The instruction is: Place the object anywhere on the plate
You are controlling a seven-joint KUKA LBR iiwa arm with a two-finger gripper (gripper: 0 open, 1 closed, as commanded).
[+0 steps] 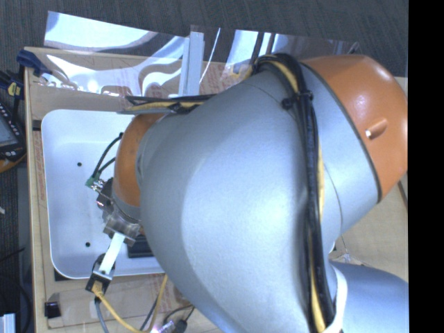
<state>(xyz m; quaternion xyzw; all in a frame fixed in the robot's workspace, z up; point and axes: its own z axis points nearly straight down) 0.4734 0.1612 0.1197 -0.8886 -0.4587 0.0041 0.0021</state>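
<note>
Most of what you see is the arm [263, 207] itself: its grey shell sits nearest the camera and covers the right-hand side of the bench, with the orange band [361, 116] behind it toward the upper right. Use the left bin [62, 186] as your landmark. The wrist end of the arm hangs over that bin's right half, near its front wall, where a small bracket with a white tab [109, 259] and some thin cables [107, 155] stick out over the white floor.

Gripper state: cannot tell. The arm's bulk hides it, so do not log a grasp.

Object and plate: neither can be located. The part of the left bin's floor that is open to view, toward its left wall, shows a few dark dots and nothing that reads as the object. The area right of that bin is covered by the arm.

Judgement: the step in hand is probably a reach or descent into the left bin. To do it well, keep the descent slow and vertical, stay off the bin's front wall, and confirm contents once the arm lifts before crediting any placement.

Beyond the bin's far wall stands a reflective backboard [118, 37].
</note>
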